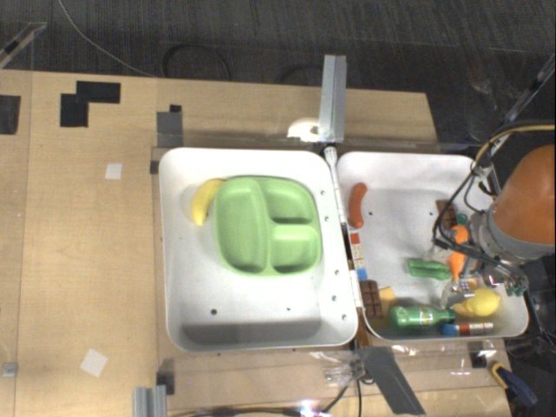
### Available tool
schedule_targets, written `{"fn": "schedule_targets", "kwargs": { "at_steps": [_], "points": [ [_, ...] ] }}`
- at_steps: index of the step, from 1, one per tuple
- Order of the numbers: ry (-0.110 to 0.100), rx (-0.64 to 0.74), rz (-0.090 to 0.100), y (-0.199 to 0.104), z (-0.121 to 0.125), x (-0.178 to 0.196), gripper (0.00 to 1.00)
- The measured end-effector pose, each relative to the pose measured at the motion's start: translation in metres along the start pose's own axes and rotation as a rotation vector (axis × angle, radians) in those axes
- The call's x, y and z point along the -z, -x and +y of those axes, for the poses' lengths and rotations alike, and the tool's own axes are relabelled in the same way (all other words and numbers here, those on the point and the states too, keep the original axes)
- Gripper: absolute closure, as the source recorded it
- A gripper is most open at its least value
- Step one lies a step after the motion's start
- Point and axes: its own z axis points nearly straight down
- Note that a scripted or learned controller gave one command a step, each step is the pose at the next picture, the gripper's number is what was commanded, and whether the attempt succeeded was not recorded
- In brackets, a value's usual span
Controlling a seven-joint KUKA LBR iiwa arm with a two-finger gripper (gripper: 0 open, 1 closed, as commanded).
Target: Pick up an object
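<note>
— What is being carried by the desk (78,259)?
— Two white bins are being carried side by side. In the left bin (187,302) a green tray (265,224) is lying, and a banana (204,200) is resting against the tray's far left edge.
— And the right bin (400,176)?
— A sausage (357,205) is lying at its far left, beside the dividing wall. Along the near wall a green bottle (420,317) is lying on its side, with a brown block (372,299) just left of it. A green piece (428,268) is lying further in, and a lemon (480,303) is sitting at the near right.
— Where is the pincer (462,283) being held?
— Low over the bin's near right part, just beside the lemon. Whether it is spread or closed cannot be told; nothing is seen being gripped.
</note>
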Motion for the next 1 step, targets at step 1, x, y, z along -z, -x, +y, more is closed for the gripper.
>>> {"fn": "schedule_targets", "kwargs": {
  "at_steps": [1],
  "points": [
    [0.000, -0.110, 0.007, 0.0021, -0.0011, -0.0005, 0.00]
  ]
}}
